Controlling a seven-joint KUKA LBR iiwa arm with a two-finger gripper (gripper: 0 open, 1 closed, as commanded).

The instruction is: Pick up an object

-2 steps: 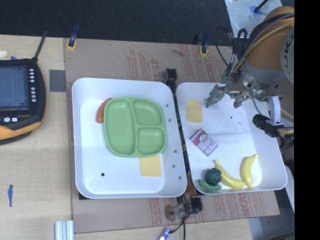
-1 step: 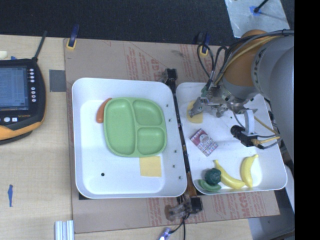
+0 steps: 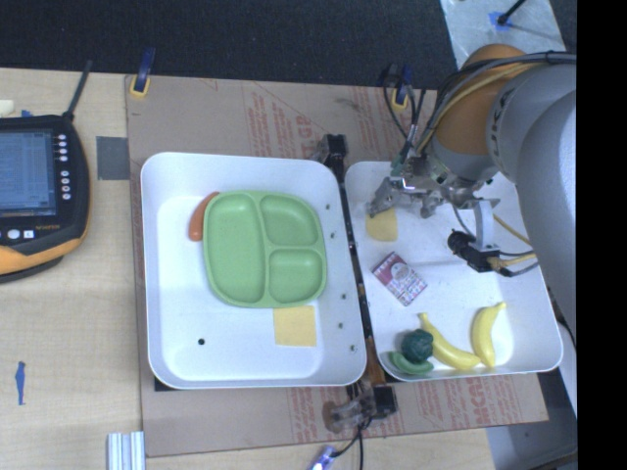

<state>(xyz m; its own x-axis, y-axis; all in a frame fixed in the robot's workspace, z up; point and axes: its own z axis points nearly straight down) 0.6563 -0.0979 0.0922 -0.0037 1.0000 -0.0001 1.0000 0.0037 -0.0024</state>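
Grey arm enters from the right; its gripper (image 3: pixel 392 202) hangs over the upper left of the right bin (image 3: pixel 529 292), just above a yellow block (image 3: pixel 383 225) — whether the jaws are released or clenched cannot be told. Lower in that bin lie a small printed packet (image 3: pixel 399 278), two bananas (image 3: pixel 453 346) and a green vegetable (image 3: pixel 415 349). Left bin (image 3: pixel 167 262) — green divided plate (image 3: pixel 265 248), yellow square (image 3: pixel 295 326).
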